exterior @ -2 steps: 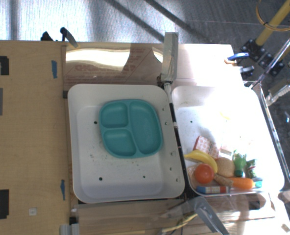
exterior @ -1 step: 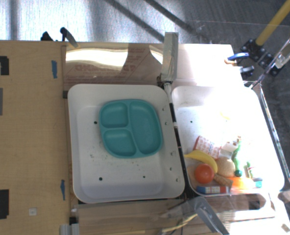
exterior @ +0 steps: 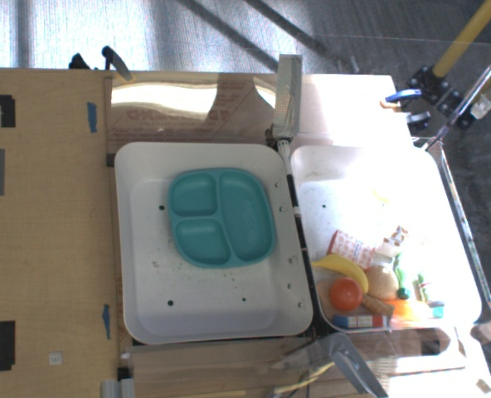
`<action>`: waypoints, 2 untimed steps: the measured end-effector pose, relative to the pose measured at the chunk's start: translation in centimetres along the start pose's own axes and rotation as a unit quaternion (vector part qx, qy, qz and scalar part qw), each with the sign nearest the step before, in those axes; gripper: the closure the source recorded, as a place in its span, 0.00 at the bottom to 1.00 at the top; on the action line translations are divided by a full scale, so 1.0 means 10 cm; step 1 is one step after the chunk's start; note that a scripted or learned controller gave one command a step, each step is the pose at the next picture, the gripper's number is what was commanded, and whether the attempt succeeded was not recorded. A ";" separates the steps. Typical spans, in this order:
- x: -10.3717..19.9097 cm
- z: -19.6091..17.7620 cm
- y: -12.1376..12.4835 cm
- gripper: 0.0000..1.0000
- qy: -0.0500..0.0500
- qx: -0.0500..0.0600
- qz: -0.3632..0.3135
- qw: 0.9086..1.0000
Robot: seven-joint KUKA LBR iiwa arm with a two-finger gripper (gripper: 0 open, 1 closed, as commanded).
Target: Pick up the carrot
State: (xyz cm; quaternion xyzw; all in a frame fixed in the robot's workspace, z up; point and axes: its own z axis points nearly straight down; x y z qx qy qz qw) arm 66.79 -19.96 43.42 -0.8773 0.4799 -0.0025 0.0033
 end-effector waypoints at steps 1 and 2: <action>-0.01 -0.12 -0.02 1.00 0.001 0.005 0.001 1.000; -0.01 -0.12 -0.02 0.00 0.000 0.004 0.001 1.000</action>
